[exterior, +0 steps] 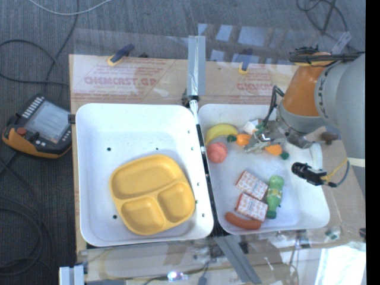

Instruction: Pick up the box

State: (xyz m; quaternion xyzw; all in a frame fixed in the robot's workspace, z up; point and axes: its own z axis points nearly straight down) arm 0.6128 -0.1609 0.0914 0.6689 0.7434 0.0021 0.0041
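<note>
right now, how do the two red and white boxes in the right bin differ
The upper box lies nearer the pincer; the lower box lies nearer the bin's front wall. The upper box touches the green bottle near its top; the lower box meets the bottle near its base. A sausage lies just below the lower box, away from the upper box. Both are flat, tilted the same way, with the same red and white pattern.
</note>
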